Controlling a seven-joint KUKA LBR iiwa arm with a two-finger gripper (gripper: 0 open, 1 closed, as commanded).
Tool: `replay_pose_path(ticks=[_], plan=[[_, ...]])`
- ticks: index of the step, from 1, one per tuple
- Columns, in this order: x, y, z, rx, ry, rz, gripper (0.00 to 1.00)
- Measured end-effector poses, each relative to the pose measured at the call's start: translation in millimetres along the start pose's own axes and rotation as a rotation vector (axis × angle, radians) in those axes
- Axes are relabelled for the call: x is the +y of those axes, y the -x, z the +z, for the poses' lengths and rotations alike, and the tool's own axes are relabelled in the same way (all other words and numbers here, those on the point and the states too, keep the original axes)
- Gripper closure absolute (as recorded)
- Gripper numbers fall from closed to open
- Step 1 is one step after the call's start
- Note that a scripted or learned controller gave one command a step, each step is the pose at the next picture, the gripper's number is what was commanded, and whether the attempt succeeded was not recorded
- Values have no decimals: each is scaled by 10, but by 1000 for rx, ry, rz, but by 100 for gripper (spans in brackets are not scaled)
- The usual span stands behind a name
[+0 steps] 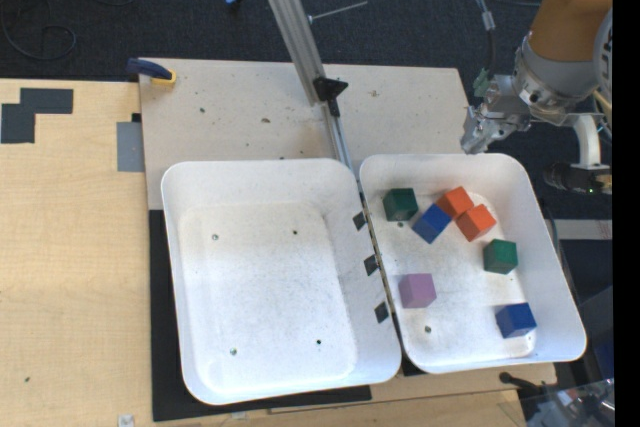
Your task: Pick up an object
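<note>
The right bin [560, 315] holds several blocks: a green one [400, 204], a blue one [431, 222], an orange piece [467, 212], a second green one [500, 256], a purple one [417, 291] and a second blue one [516, 319]. My gripper [480, 137] hangs above the bin's far right corner, up and to the right of the orange piece. It points down and touches none of the blocks.
The left bin [190, 215] lies beside the right one, with small black clips [371, 264] along the shared rim. A slanted aluminium bar [292, 20] rises behind the bins. A blue-and-yellow clamp [150, 70] sits at the board's far left corner.
</note>
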State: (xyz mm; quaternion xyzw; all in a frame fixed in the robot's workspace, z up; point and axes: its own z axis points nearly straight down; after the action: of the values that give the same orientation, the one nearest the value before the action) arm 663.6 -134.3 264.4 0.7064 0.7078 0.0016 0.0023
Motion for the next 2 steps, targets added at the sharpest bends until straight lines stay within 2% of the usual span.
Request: replay_pose_path(ticks=[1,2], plan=[[8,12,-360,1,-3,-1,100],[5,-459,-306,3,-9,-1,100]])
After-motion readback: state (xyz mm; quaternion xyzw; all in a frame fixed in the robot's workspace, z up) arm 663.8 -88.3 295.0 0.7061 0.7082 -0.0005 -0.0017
